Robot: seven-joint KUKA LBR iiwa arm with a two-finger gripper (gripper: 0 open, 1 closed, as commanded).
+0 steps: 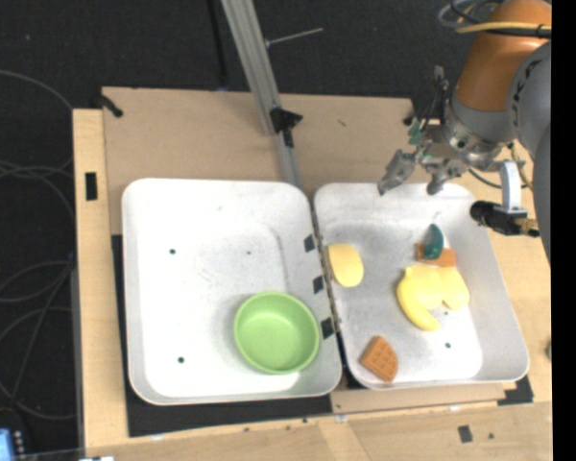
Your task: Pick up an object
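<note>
The gripper (415, 173) is seen with fingers spread and nothing between them, poised at twelve o'clock over the right bin (365, 214); a banana (424, 296) is seen below.

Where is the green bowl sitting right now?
The green bowl sits in the left bin, in its near right corner, beside the divide between the two bins, with the pale yellow piece just across it.

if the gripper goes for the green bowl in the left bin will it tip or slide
The green bowl sits upright on a broad base, so tipping looks unlikely. It looks like light plastic on the smooth left bin, so it may slide if nudged.
</note>
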